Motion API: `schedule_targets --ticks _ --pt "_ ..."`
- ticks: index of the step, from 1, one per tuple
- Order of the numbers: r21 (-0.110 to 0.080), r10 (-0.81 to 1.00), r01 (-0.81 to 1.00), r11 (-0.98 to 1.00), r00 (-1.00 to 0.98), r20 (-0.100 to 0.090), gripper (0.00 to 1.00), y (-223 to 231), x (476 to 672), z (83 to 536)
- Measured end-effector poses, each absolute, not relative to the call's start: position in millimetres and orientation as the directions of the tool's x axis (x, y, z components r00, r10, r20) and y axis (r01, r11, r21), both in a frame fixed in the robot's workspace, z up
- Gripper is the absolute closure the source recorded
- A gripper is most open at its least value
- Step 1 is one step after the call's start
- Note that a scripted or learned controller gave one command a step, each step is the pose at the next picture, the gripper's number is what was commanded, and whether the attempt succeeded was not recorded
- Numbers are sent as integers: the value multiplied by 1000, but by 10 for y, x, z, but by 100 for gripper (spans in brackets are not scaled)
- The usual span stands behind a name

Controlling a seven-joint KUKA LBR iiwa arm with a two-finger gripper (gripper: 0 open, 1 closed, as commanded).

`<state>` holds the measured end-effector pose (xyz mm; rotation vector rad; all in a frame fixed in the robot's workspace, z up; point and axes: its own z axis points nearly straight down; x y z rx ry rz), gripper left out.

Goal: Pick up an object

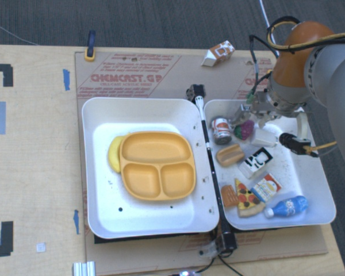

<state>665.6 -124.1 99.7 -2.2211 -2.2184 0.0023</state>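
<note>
My gripper [248, 115] hangs low over the back of the right bin [319, 180]. It is directly above a purple and green toy vegetable [245, 131], and whether it touches the toy is unclear. Left of it stands a small red and white can [221, 130]. A hot dog bun [229, 154] and a black and white box [257, 160] lie in front of them. A pizza slice [247, 199], a small carton [267, 187], a brown waffle piece [229, 195] and a blue bottle [287, 207] lie at the bin's front.
The left bin [98, 154] holds an orange divided plate [157, 165] with a yellow banana [114, 154] tucked under its left edge. A small crumpled carton [218, 53] lies on the board behind the bins. A black clamp [195, 92] sits between the bins at the back.
</note>
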Motion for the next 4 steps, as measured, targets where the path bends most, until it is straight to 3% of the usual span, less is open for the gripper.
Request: schedule_targets --ticks 1,2,3,4 --pt "11 1000 1000 -1 1 -6 0 -1014 6298 892" --pt "9 1000 1000 -4 4 -9 100 -1035 6297 1001" --pt "4 1000 1000 3 -3 1 100 -319 6372 1864" --pt "-3 1000 1000 1 -1 1 100 117 5230 2130"
